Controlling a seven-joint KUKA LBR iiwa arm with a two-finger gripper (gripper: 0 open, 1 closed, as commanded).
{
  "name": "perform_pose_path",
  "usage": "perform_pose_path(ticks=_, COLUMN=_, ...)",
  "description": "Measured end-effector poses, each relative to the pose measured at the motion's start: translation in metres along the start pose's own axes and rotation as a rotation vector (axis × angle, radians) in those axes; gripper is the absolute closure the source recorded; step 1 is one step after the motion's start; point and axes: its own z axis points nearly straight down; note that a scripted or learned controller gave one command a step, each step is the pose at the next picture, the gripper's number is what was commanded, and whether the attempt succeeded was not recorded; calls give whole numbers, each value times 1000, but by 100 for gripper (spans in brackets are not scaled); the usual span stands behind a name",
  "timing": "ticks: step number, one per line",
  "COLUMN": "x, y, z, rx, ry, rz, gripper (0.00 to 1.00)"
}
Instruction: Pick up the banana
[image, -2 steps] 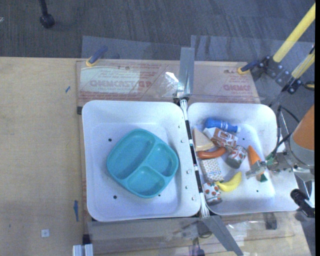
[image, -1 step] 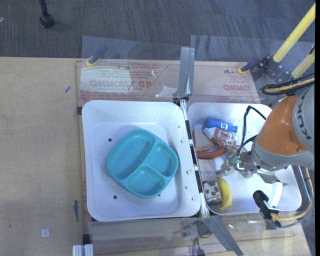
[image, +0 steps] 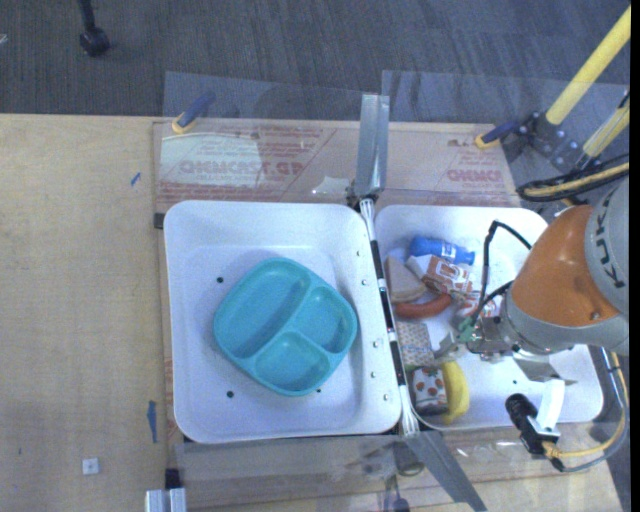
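Since the task names the banana (image: 457, 390), it is entered first: a yellow fruit lying in the near left corner of the right bin (image: 560, 222), just beside a small printed packet (image: 429, 387) and close to the bin's dividing wall. The claw (image: 478, 335) is found low over that bin, just above and beside the banana, presumably brought there for a descent onto it; whether it is spread or pressed together cannot be told, and nothing is seen held. Also listed in the right bin: a blue-and-white packet (image: 441, 249), a brown wrapper (image: 447, 273) and a reddish sausage-like item (image: 424, 305), crowded together further back. The left bin (image: 195, 330) is occupied by a teal divided plate (image: 285, 326), perhaps as a receiving dish. Both bins are carried on the wooden surface (image: 70, 300).
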Motion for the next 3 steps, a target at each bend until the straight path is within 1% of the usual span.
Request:
perform_pose_path(ticks=1, x=4, y=0, z=2, rx=7, ry=14, rz=-230, gripper=0)
perform_pose_path(ticks=2, x=4, y=0, z=-8, rx=5, ry=14, rz=-229, gripper=100)
perform_pose_path(ticks=3, x=71, y=-3, z=-127, rx=23, ry=16, rz=-74, gripper=100)
